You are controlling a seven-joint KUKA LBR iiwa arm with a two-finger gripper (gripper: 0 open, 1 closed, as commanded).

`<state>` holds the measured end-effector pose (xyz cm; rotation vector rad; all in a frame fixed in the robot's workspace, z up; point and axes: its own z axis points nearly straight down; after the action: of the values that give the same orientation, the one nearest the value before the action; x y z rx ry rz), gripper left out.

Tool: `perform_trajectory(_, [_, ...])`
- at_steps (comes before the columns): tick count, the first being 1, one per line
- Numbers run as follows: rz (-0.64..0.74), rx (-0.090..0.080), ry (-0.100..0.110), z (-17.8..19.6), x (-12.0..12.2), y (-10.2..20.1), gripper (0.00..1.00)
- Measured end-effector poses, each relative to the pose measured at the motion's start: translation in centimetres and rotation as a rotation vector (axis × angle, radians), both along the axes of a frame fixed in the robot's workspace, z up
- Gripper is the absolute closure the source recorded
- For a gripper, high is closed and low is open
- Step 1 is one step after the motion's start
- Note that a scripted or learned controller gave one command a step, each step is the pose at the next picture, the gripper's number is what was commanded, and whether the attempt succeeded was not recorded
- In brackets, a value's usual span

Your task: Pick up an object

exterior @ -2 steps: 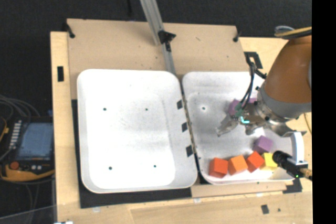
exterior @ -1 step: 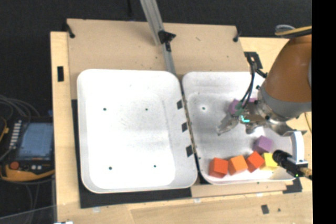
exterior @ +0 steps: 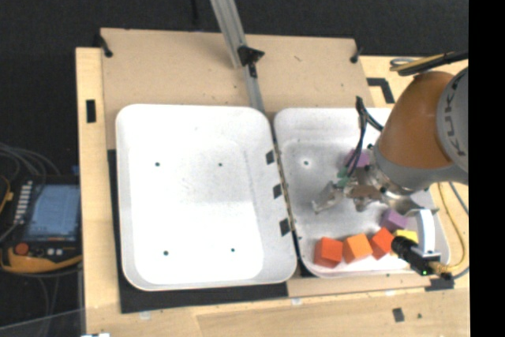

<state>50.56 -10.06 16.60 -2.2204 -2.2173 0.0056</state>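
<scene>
Candidate objects: row of three orange blocks (exterior: 357, 247), all in the right bin (exterior: 312, 126) along its near rim. They sit below the pincer (exterior: 338, 197) in view, near it but clearly apart from it.
- The row's long axis runs roughly view-left to view-right and climbs slightly toward the right end. The blocks are close together, with the right one tilted and tucked against the robot's hardware.
- Each block looks near-cubic, so I can't call a long axis on any single one.

Purple block (exterior: 394, 219) is down and right of the pincer, just above the right end of the orange row and partly under the wrist. Its facing is unclear.
Pink-purple piece (exterior: 360, 159) is up and right of the pincer, close to the arm (exterior: 418, 130) and partly hidden, so its shape isn't readable.

The pincer is low over the middle of the right bin's floor, pointing view-left. I can't tell whether it's spread or pressed together.

Left bin (exterior: 197, 170) is well off to the pincer's view-left, with its edge touching the right bin. Both bins sit on the bench (exterior: 197, 59). A metal rail (exterior: 225, 4) slants in from the top and ends above where the bins meet.
</scene>
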Motion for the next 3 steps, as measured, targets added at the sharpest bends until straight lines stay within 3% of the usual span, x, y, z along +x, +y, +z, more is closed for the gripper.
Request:
perform_trajectory(1, [-0.001,0.000,0.000,-5.6,0.8,0.4,0.00])
perform_trajectory(2, [-0.002,-0.001,-0.006,-6.8,0.9,0.2,0.00])
perform_trajectory(3, [-0.009,-0.001,-0.011,-5.7,0.9,0.1,1.00])
